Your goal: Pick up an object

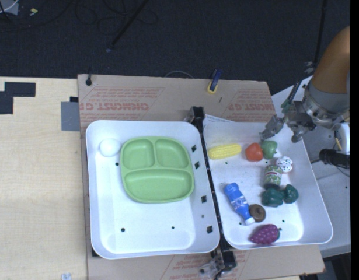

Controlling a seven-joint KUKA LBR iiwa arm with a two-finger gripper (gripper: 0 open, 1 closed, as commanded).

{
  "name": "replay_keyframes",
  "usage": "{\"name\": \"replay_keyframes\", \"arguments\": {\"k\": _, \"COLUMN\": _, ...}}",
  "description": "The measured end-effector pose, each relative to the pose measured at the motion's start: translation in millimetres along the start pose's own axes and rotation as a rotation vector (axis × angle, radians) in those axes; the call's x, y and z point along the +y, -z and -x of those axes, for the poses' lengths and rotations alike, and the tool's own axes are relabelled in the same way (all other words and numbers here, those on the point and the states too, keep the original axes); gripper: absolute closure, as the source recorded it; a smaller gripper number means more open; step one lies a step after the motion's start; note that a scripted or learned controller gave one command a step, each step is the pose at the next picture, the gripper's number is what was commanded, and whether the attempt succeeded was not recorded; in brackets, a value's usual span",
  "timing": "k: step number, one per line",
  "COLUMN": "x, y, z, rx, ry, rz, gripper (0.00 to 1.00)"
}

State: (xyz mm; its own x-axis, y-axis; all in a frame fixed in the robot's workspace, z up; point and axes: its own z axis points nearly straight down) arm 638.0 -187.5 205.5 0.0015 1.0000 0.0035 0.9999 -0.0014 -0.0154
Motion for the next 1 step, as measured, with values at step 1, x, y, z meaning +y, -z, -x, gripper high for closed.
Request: {"name": "replay_keyframes", "arguments": {"k": 1, "x": 2.8, "y": 9.4, "z": 0.2, "rx": -0.003, "ry": 0.002, "rz": 0.015, "gripper": 0.00}}
